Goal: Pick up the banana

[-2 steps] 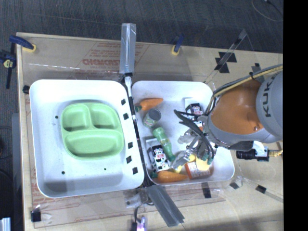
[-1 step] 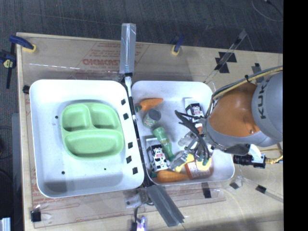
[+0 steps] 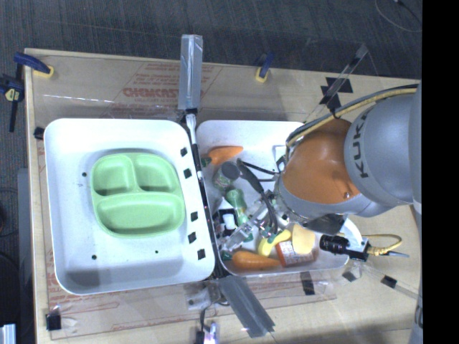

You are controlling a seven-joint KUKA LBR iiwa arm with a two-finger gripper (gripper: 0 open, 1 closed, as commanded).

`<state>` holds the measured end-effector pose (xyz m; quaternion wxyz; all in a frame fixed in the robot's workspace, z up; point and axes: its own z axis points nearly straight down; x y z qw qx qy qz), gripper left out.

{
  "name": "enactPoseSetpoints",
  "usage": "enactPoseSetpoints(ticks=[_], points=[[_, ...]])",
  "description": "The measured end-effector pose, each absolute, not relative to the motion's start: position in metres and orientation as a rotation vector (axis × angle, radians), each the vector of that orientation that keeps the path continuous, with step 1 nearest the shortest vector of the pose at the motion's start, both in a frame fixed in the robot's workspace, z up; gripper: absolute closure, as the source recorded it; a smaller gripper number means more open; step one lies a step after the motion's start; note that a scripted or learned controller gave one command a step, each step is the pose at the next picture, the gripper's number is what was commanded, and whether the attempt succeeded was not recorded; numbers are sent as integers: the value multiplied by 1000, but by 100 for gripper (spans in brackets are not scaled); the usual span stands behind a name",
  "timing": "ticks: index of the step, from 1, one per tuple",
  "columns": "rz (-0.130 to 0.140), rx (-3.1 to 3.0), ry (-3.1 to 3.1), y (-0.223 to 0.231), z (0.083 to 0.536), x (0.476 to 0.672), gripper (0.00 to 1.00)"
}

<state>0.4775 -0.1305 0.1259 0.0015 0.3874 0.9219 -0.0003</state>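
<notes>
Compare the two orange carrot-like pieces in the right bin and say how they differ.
The upper orange piece lies near the right bin's far wall, largely in the open; the lower orange piece lies along the near wall, crowded by the yellow banana and a bottle. The lower one looks longer. The upper one sits farther from the gripper. Both are orange and lie flat.
</notes>
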Motion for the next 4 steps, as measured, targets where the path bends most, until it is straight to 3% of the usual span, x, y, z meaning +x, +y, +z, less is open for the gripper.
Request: enactPoseSetpoints(ticks=[1,2,3,4], points=[[2,1538,2738,-204,94,478,0],[3,1530,2742,-203,104,479,100],[3,1530,2742,-203,104,479,0],[1,1126,2934,-209,92,477,0]])
